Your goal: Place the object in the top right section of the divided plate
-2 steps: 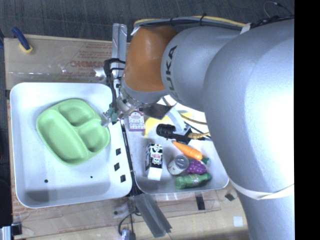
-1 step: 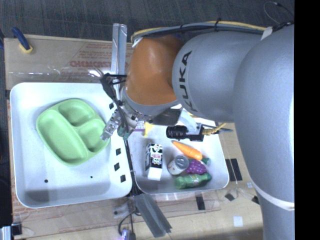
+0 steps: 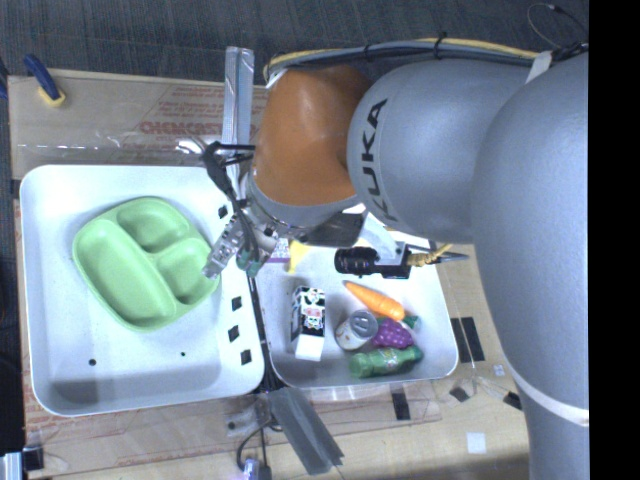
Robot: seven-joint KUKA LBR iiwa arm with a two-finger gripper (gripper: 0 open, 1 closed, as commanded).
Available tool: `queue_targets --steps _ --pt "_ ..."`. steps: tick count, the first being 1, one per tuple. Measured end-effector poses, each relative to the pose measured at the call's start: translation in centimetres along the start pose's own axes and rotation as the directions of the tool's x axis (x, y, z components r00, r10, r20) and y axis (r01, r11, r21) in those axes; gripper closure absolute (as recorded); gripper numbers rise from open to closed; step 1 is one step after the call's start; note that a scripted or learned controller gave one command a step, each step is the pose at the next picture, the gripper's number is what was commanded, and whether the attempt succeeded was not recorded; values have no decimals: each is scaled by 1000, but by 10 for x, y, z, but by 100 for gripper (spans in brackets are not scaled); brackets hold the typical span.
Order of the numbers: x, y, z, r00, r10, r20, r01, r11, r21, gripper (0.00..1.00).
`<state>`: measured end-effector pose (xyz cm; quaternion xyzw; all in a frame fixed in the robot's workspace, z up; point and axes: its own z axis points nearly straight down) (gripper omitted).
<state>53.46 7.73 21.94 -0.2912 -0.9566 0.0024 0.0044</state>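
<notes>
- Where the bench comes closest to me, off to the right of the green divided plate [image 3: 140, 263], the right bin [image 3: 327, 373] holds a dark green toy vegetable [image 3: 380, 364] at its near wall.
- Purple grapes [image 3: 398, 335] rest against that vegetable, and a small silver can [image 3: 357, 330] lies just beside the grapes, on the side toward the plate.
- A cow-print carton [image 3: 309, 320] lies nearer the plate than the can does.
- An orange carrot [image 3: 375, 300] lies just behind the can and grapes.
- The plate itself lies tilted in the left bin [image 3: 130, 368], toward that bin's far half.
- The gripper [image 3: 224, 253] hangs at the plate's right rim, by the small right-hand section; whether it is open or closed on anything I cannot tell.
- A yellow piece [image 3: 297, 256] peeks out right of the plate, under the arm.
- The arm's orange band [image 3: 305, 138] bulks up beyond the plate's far right.
</notes>
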Motion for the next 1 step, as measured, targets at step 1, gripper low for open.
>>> queue_targets --steps 1 --pt "-1 1 -8 1000 -2 -2 2 1000 2 100"
